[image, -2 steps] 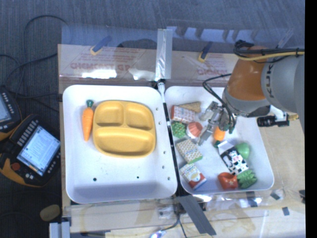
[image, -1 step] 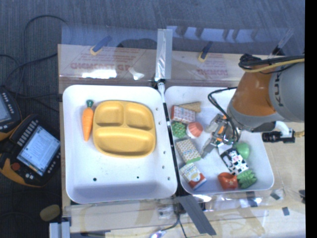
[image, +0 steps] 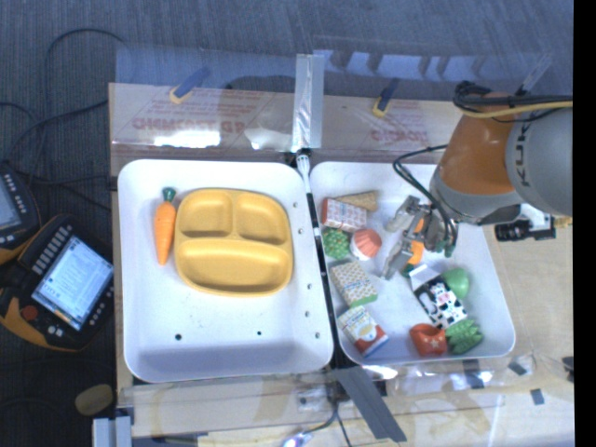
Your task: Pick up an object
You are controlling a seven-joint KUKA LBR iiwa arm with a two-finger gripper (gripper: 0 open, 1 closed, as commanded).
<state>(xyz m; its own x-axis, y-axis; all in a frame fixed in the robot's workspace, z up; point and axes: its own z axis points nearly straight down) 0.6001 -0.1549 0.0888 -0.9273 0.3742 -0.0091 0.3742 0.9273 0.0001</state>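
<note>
**binwatcher:** Gripper is sitting over the right bin, up near its middle, with the fingers spread apart and nothing between them. So no pick yet. Any thoughts on what it should go for?

**toteflip:** Closest candidates look like the round pink-and-white toy just to its left and some small orange bit right by the fingertips. I can't tell what that orange thing is, it's half hidden. The pink one sits fairly free, touching the green piece on one side maybe, so I'd aim there.

**binwatcher:** Round stuff rolls though.

**toteflip:** Yeah, so centre the fingers over it before dropping and straddle it evenly, otherwise one finger nudges it away. Come down straight, close late. The flat patterned packets below it look harder, lying low against the floor with little to pinch.

**binwatcher:** What about the cluster in the lower corner, black-and-white cow toy, green ball, red thing?

**toteflip:** Packed tight and touching each other, fingers would likely land on two at once. I'd skip it.

**binwatcher:** And the left bin?

**toteflip:** Yellow divided tray and a carrot just beside it. Well apart from the arm, no reason to travel there.
</note>
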